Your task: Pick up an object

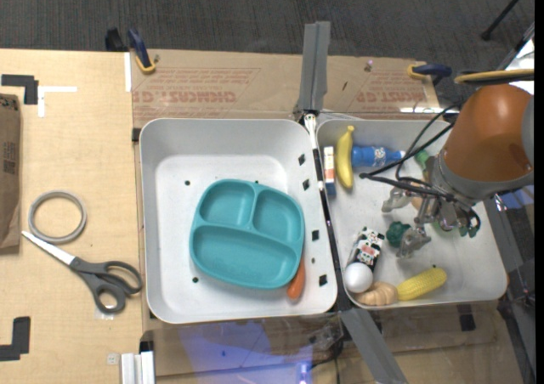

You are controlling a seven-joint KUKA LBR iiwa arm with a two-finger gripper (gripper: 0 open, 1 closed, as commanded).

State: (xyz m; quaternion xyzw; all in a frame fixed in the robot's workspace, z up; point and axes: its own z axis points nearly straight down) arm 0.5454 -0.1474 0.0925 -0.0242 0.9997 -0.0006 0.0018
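Two white bins sit side by side on the counter (76, 119). The left bin (161, 229) holds a teal divided tray (246, 236), with an orange carrot (296, 285) touching the tray's rim at about 5 o'clock. The right bin (476, 280) holds the loose objects: a banana (344, 157) upright at 11 o'clock, a blue bottle (371, 155) lying just beside it, a black-and-white cow toy (368, 248) near the centre, a white ball (358, 276) touching it at 6 o'clock, a tan piece (379, 293) and a corn cob (422, 283) along the near wall.

The arm (489, 140) enters at 3 o'clock — its orange band over the bin's right half. The gripper (414, 238) hangs low in the bin, close to a small green object (398, 232); whether its fingers are parted or closed, and whether anything sits between them, cannot be told from this view.

On the counter at 9 o'clock lie a tape roll (57, 216) and scissors (89, 273) — near each other, apart from the bins.
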